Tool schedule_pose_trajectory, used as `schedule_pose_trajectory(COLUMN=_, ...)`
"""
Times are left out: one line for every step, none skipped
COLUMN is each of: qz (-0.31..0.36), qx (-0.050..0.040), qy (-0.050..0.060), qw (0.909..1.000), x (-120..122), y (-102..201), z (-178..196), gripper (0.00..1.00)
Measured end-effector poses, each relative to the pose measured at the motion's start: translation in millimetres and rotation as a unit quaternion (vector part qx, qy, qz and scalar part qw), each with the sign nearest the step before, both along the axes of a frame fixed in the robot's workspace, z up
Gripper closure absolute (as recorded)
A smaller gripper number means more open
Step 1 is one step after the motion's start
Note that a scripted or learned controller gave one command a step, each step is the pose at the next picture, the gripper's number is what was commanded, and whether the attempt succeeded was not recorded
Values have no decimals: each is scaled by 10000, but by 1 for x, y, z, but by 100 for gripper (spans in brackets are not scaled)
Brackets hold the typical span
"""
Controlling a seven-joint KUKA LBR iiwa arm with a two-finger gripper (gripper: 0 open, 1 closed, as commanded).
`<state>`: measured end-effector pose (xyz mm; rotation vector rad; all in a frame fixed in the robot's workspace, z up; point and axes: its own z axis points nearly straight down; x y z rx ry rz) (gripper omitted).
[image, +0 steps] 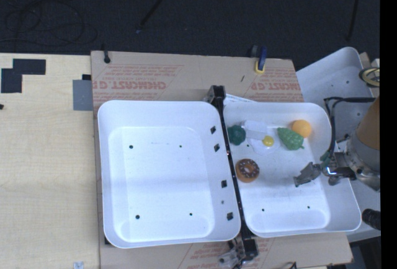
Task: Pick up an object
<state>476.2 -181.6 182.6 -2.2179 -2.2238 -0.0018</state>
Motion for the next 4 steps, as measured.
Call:
schedule_pose_trajectory(qz=-29, qx=-24, qy=-73, qw=10000, x=80, y=65, z=-81, gripper=0)
schedule_pose_trajectory(qz=-49, qx=-22, qy=6, qw=10000, x=36, y=-35, z=-55, gripper=0)
schedule_pose_trajectory(qz=-25, qx=13, qy=33, qw=10000, x=-3, y=7, z=-54, gripper=0)
schedule_pose_trajectory(qz=3, qx=-8, qy=8, qw=10000, x=39, y=-20, z=-97, gripper=0)
